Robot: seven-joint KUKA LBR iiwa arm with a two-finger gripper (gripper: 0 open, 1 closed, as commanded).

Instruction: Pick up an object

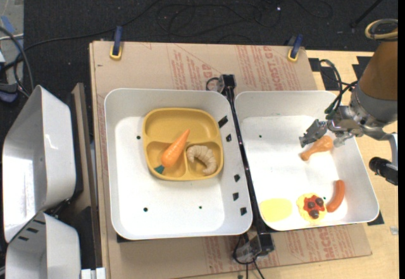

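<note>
The pincer [318, 134] is in the right bin [278, 145], at about 2 o'clock. It sits right over an orange piece [316, 148]. I cannot tell if it grips it. A sausage [336, 195] lies at 5 o'clock.

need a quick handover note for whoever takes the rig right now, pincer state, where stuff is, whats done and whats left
Pincer: over the right bin, at the upper end of an orange piece. Whether it is closed on the piece cannot be told.
Right bin also holds a sausage, a yellow disc and a small red and yellow item along its near edge.
Left bin: yellow divided plate with a carrot and a pale curled shrimp-like piece.
Done: arm positioned at the orange piece.
Left: confirm a grip and lift.
</note>
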